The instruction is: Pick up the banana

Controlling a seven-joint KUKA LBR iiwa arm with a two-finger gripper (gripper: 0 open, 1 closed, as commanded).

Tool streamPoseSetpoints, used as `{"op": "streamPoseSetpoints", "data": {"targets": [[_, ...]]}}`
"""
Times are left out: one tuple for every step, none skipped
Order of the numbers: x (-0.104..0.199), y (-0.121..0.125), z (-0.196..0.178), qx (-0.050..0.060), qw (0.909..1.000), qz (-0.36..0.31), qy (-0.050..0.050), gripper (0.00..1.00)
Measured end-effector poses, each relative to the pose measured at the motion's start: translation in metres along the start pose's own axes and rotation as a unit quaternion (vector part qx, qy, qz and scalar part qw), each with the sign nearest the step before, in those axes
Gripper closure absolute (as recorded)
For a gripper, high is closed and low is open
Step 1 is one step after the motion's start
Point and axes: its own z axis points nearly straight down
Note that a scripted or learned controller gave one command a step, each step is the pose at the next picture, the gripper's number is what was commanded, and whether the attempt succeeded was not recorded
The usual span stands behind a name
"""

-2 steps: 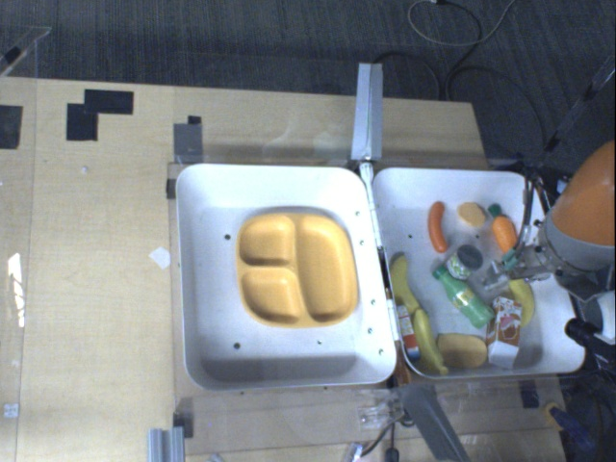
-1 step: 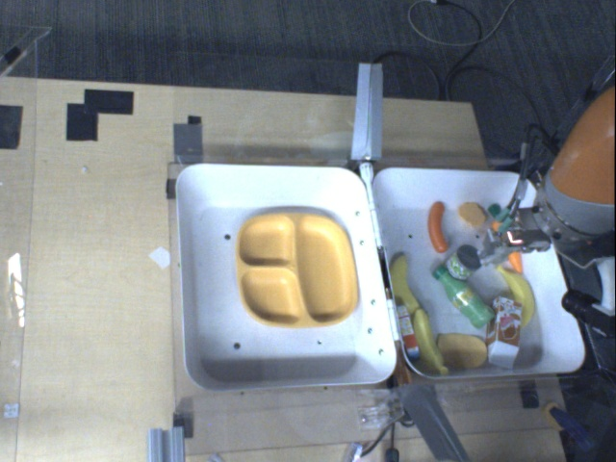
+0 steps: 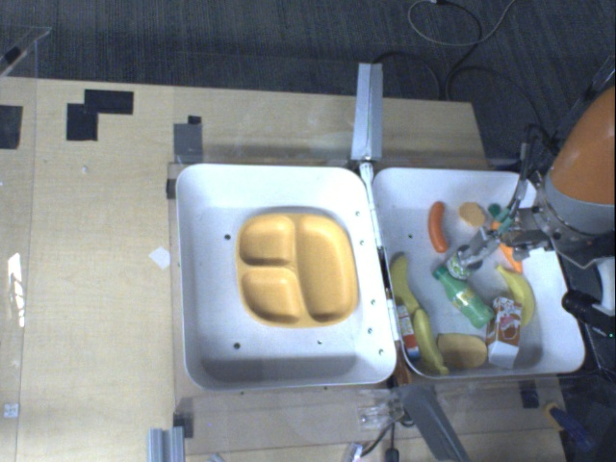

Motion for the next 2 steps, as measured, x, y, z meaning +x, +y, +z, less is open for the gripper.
{"op": "streamPoseSetpoints", "data": {"targets": [[-0.050,-0.041,0.100,-0.001,1.0000,-0.003,-0.001,0.00],[-0.050,-0.039,0.089,-0.003,1.0000,-0.004,-0.001,1.00]]}}
